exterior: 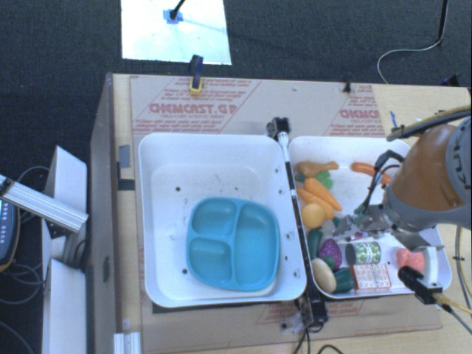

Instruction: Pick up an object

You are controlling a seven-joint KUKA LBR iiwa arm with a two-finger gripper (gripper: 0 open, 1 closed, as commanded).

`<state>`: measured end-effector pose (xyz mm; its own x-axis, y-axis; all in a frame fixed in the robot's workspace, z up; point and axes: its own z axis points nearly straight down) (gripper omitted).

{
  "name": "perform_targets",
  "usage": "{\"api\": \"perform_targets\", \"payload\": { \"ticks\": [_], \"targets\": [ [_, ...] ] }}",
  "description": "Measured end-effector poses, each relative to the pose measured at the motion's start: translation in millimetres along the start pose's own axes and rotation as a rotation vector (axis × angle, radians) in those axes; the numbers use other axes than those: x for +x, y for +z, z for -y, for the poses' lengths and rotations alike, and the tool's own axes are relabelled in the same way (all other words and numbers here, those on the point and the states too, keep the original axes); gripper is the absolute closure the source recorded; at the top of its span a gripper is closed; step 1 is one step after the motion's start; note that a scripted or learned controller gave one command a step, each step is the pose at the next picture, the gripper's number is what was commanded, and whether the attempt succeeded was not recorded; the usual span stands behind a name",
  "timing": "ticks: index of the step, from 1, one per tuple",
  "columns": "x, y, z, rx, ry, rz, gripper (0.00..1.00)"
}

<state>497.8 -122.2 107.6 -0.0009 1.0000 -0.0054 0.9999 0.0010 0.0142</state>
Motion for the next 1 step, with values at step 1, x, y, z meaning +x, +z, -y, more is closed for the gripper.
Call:
{"api": "perform_targets", "payload": {
  "ticks": [1],
  "targets": [
    [34.9, 18.8, -81.5, -0.001, -0.002, -0.001, 0.00]
  ]
}}
